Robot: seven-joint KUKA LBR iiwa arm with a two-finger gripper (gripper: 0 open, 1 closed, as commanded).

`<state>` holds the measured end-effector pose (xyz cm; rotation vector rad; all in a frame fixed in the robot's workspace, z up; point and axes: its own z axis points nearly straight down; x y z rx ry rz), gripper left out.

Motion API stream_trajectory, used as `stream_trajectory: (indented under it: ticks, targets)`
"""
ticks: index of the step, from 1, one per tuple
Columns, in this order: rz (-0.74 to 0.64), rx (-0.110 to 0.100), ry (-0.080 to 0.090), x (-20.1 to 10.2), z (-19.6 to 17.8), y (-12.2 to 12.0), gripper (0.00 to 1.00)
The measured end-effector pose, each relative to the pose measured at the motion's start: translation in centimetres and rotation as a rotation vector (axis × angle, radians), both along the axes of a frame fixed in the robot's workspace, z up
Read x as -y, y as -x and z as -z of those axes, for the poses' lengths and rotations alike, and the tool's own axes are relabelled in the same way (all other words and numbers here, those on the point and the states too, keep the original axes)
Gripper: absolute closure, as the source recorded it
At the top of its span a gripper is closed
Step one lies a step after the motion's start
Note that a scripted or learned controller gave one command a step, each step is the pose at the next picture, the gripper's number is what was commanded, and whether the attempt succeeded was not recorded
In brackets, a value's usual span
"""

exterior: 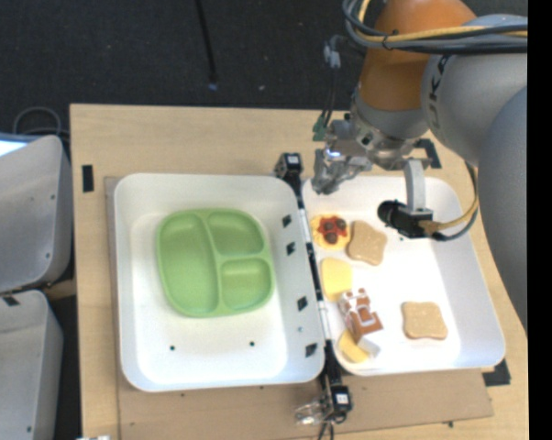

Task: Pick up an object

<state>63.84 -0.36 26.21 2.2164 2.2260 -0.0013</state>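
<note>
The gripper [329, 174] hangs over the far left corner of the right bin [459, 273], just above the divide between the bins; whether it is open or closed cannot be told, and nothing is seen in its hold. Below it in the right bin lie a small pizza slice [330, 230], a slice of bread [367, 243] touching it, a yellow cheese piece [336, 276], a brown and white toy block [359, 314] and a toast slice [424, 320] apart to the right. The left bin [134, 337] holds a green divided plate [215, 261].
</note>
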Motion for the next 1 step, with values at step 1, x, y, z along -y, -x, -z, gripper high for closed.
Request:
stream_trajectory:
  ticks: [1]
  targets:
    - [-0.003, -0.001, -0.002, -6.13, 1.02, 0.0, 1.0]
